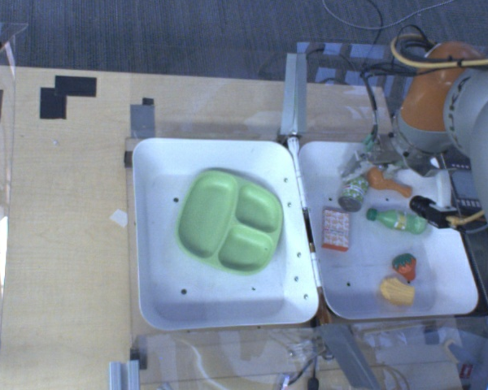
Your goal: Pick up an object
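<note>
Likely target: small can [354, 192], upper right of frame, light, stiff, slippery; take across its sides
Hand [372, 162]: spread or pressed together, cannot tell

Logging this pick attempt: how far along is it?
Done: the arm has reached into the right bin, its gripper low at the far end by the carrot and the can. In hand: nothing visibly lifted; every item lies on the bin floor. Left: the grasp and lift, likely of the carrot or can.
</note>
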`<action>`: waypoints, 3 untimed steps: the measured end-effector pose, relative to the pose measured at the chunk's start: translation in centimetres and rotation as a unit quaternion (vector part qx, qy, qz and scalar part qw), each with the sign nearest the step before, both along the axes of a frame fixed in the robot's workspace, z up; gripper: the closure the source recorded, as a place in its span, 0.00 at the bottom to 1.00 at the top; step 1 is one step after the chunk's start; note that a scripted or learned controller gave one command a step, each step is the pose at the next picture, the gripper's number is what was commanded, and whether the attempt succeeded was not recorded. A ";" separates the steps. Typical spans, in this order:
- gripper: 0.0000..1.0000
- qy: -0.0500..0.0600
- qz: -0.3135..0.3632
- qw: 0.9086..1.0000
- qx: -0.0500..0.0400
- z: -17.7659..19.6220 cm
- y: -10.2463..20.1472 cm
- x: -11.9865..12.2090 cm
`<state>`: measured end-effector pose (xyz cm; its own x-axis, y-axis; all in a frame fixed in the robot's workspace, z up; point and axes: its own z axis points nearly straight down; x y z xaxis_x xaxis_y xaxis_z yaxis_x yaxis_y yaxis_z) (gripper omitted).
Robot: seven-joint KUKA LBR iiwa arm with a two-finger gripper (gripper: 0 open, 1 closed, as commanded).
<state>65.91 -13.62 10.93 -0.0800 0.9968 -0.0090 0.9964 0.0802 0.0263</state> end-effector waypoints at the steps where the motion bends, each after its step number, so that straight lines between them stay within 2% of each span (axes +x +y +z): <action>1: 0.00 -0.008 0.059 0.998 -0.007 -0.4 0.3 -0.9; 2: 0.00 -0.010 0.086 0.996 -0.007 -0.4 1.9 -2.1; 3: 1.00 -0.016 0.087 0.996 -0.009 1.2 1.9 -1.7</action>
<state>64.21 -11.67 12.10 -0.2501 0.9677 -0.0315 0.9663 0.2515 0.0542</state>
